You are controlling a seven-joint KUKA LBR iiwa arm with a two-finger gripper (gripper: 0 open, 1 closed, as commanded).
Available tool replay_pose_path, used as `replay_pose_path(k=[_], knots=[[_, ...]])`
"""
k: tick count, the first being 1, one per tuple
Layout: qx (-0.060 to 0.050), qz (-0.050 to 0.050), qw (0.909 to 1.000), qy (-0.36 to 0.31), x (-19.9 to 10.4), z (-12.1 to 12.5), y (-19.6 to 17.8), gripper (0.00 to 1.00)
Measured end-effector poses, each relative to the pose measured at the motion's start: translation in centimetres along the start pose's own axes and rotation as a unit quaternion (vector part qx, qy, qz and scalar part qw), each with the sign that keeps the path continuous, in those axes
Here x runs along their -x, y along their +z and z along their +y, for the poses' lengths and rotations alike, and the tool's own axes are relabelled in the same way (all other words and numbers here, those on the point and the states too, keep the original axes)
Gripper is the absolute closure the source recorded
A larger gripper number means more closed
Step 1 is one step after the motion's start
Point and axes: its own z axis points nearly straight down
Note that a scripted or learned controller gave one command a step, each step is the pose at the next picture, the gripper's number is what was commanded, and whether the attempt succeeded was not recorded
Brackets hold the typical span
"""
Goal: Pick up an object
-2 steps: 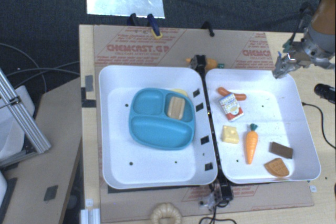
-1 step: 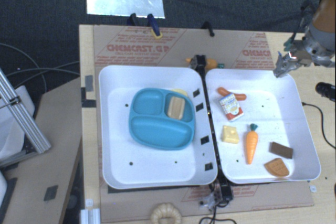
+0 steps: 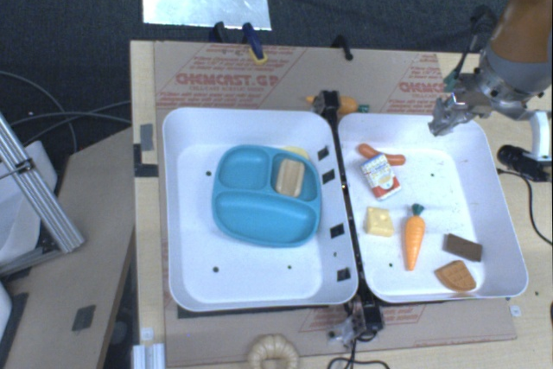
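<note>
Right at the bottom edge, nearest you, sits a pale braided ring [image 3: 275, 352] on the bench, just below the two bins. Now look left: the left bin [image 3: 194, 272] holds a blue divided plate [image 3: 263, 207], and you've got a tan bread slice [image 3: 289, 178] lying in its upper right compartment. Move across the divider into the right bin [image 3: 492, 212]: a red sausage [image 3: 382, 155] at the top, a small carton [image 3: 380, 176] touching it just below, then a yellow cheese cube [image 3: 379, 222], an orange carrot [image 3: 414, 241] beside it, a brown chocolate piece [image 3: 462, 248] and a cookie [image 3: 455, 276] near the front right corner. Your gripper [image 3: 442, 118] hovers over that bin's far right corner, nothing visibly between its fingers; whether they're spread or closed, you can't tell from here.
</note>
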Motion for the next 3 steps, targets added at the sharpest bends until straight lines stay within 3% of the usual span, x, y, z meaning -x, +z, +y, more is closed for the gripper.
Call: replay_pose_path(k=[2, 3], knots=[[-0.001, 0.0, 1.0, 0.0, -9.2, -5.1, -0.7, 1.0], [-0.002, 0.0, 1.0, 0.0, -14.5, -7.7, 1.6, 1.0]])
